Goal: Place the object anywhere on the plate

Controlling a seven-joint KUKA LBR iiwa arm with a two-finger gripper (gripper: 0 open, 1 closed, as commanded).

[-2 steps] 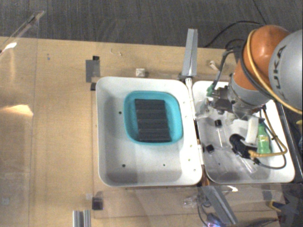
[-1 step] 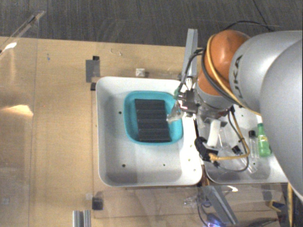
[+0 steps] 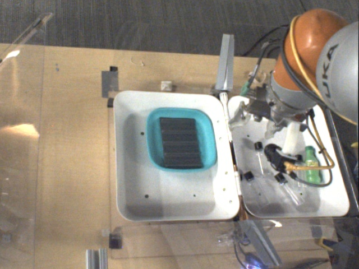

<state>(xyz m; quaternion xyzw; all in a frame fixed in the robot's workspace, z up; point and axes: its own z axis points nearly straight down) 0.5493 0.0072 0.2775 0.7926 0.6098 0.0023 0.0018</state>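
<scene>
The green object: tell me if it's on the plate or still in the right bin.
Still in the right bin. The green object lies near that bin's right wall, under the arm; the teal plate sits in the left bin.

Light wooden bench (image 3: 56,167) under dark grey ribbed carpet floor (image 3: 140,10) along the top edge. Bright glare patches on bench's left side; clear panel reflections near its left edge.
</scene>
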